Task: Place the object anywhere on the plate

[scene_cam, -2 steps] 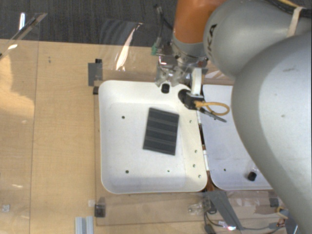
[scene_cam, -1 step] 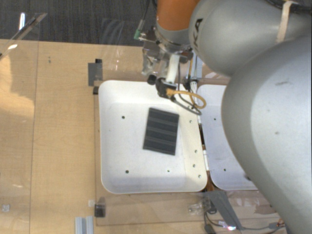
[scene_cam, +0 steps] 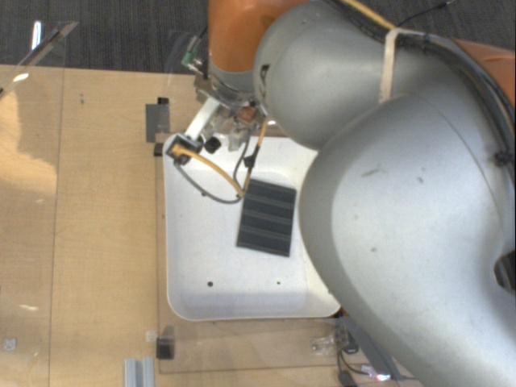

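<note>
A dark grey ribbed rectangular plate (scene_cam: 267,216) lies flat in the white bin (scene_cam: 201,297), right of the bin's middle. The gripper (scene_cam: 228,130) hangs over the bin's far edge, up and left of the plate and apart from it, below the orange wrist band (scene_cam: 238,22). A yellow and black cable (scene_cam: 214,180) loops from the gripper down towards the plate's top left corner. The big grey arm (scene_cam: 387,184) hides the bin's right part and whatever lies there. I cannot make out any loose object in the bare part of the bin.
The wooden bench (scene_cam: 81,216) stretches to the left of the bin. A black bracket (scene_cam: 159,119) stands at the bin's far left corner and another small one (scene_cam: 165,347) near its front left corner. Dark carpet (scene_cam: 113,14) lies beyond the bench.
</note>
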